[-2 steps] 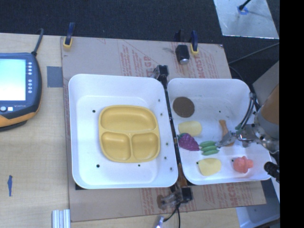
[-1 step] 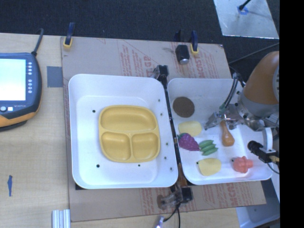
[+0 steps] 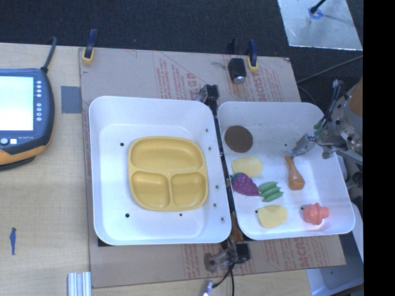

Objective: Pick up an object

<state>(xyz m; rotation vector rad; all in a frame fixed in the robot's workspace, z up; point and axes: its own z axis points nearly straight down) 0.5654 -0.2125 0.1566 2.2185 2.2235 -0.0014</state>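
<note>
Toys lie loose in the right bin (image 3: 308,113), probably scattered so each can be taken alone. The jaws (image 3: 307,143) hang over that bin's far right part, holding nothing; whether they stand wide or narrow I cannot tell. Just below them lies a brown drumstick (image 3: 294,173); further below, a pink toy (image 3: 315,213). To their left sit a brown disc (image 3: 238,139), yellow pieces, purple grapes (image 3: 245,184) and green peas (image 3: 270,191). Well left rests a yellow tray (image 3: 168,172). The arm (image 3: 345,131) is cut off at the frame's edge.
</note>
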